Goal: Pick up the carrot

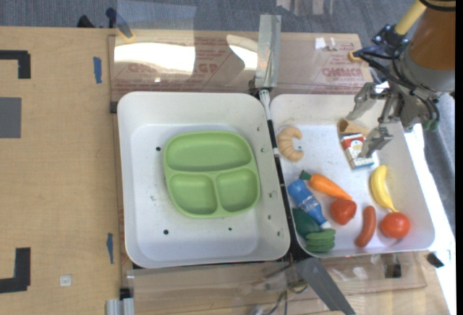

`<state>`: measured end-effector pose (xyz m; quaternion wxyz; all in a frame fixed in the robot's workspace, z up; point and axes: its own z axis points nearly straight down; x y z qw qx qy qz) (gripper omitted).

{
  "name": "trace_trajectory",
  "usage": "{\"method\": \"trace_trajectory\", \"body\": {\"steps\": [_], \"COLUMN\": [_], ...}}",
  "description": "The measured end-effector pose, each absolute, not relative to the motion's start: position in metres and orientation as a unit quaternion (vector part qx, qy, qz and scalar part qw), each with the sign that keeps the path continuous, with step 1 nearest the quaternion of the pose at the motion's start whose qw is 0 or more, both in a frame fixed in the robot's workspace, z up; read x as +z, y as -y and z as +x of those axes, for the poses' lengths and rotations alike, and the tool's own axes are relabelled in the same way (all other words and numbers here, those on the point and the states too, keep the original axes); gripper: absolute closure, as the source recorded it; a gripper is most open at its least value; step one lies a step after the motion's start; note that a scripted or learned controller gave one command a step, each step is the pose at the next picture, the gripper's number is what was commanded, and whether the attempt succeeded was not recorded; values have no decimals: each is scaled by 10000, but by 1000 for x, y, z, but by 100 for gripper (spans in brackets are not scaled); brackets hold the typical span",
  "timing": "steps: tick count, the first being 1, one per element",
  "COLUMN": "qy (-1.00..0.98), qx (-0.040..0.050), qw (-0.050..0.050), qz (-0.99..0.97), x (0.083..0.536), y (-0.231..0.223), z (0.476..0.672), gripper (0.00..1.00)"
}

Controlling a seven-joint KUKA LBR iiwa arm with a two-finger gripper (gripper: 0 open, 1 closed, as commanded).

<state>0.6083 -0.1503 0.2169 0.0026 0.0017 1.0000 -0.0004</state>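
The carrot is lying in the right bin, near its middle, tip pointing toward the bin's right side, green top touching a blue bottle. A tomato is sitting just beside the carrot's tip. The gripper is hovering over the bin's upper right part, fingers spread apart and holding nothing, directly above a small red-and-white carton. A banana is lying near the carton. The green plate is resting in the left bin.
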Motion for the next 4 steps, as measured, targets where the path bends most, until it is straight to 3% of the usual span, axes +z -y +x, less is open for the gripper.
{"method": "trace_trajectory", "body": {"steps": [1, 2, 3, 4], "qy": [-9999, -9999, -9940, -9939], "qx": [-13, -14, 2, -9], "qw": [65, 75, 67, 162], "qz": [125, 75, 1094, 1087], "x": [99, 91, 91, 104], "y": [138, 98, 96, 96], "z": [574, 531, 557, 562], "gripper": [0, 0, 0, 100]}}
